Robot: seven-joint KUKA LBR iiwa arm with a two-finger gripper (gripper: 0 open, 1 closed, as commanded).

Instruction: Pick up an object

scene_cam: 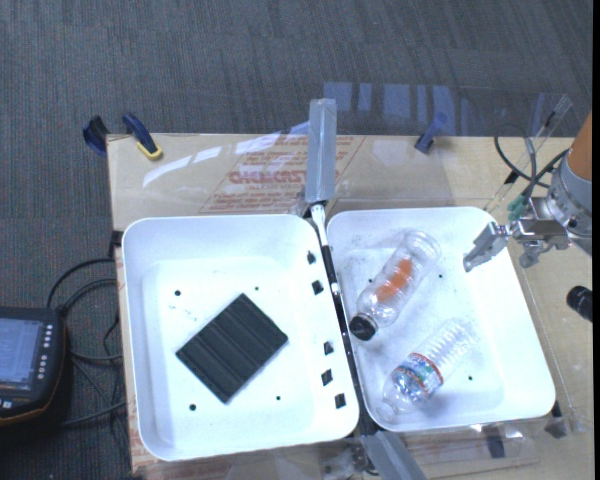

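A wooden desk (280, 168) is seen from above at a slant, carrying two shallow white bins side by side. The left bin (140, 268) holds one thing: a flat, dark, ribbed square pad (232, 347), lying turned like a diamond near the bin's middle.

The right bin (520, 368) holds two clear plastic bottles, both lying on their sides. The first bottle (395, 283) has orange contents showing through it and a black cap that points toward the lower left, near the divider between the bins. The second bottle (430, 366) lies just below and to the right of the first, close to it but apart; it has a blue and white label near its lower end and is angled the same way.

The robot arm (583, 158) comes in from the right side, grey with an orange band. Its hand (502, 245) sits over the upper right part of the right bin, up and to the right of the first bottle and not touching either bottle. The two fingers appear spread, one reaching left toward the bin's middle, and nothing sits between them.

Blue and yellow clamps (125, 136) grip the desk's far left corner. On the grey carpet at the lower left lies a control tablet (10, 363) with black cables (85, 288) running from it.
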